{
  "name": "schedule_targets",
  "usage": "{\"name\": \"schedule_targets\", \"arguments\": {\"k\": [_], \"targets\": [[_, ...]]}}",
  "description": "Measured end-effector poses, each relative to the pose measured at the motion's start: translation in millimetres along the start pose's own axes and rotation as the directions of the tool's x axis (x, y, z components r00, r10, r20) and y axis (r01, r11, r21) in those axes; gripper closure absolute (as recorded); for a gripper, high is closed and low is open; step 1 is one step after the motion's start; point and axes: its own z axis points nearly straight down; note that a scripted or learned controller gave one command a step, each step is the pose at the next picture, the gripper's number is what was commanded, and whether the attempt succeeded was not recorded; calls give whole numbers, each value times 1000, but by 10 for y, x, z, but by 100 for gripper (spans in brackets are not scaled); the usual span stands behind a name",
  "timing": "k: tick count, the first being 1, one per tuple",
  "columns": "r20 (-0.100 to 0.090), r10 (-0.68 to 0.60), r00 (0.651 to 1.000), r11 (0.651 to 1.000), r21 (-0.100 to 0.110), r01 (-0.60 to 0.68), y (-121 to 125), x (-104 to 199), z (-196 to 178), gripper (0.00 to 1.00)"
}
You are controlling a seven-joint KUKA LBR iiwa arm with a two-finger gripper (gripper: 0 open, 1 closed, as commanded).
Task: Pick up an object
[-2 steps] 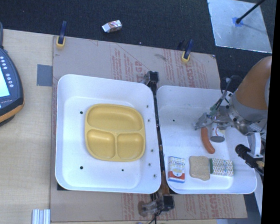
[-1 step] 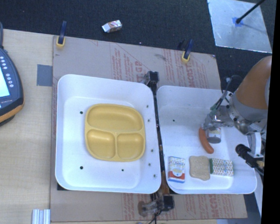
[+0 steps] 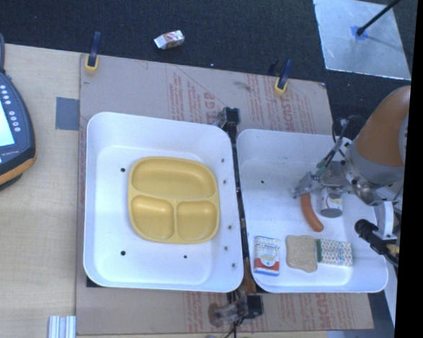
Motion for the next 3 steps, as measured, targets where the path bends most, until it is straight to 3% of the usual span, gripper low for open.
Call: {"name": "schedule_targets", "arguments": {"k": [1, 3], "targets": [[-4, 1, 1000, 1000, 24, -1, -75, 585, 153, 0], [-3, 1, 1000, 1000, 22, -1, 23, 534, 155, 0]]}}
